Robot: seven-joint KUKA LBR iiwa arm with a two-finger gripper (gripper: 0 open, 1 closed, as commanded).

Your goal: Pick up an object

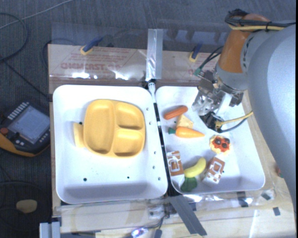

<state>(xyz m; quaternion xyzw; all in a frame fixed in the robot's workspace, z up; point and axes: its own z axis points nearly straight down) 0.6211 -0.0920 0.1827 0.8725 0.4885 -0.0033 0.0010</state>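
My gripper (206, 108) hangs over the far part of the right bin (248, 180), just right of an orange-red sausage (175, 112). In front of it an orange carrot (189, 132) lies on a pale yellow wedge (186, 122). Nearer the front are a small round piece with dark and orange toppings (220, 143), a yellow banana (195, 167) with a green piece (188, 184) under its end, and two small orange-and-white cartons (175, 162) (215, 170). I see nothing held by the gripper.
The left bin (64, 177) holds a yellow divided tray (114, 127) with a pale yellow block (78, 134) at its left side. The arm's grey body (278, 83) looms over the right bin's right edge. A handheld controller (22, 129) lies on the floor at left.
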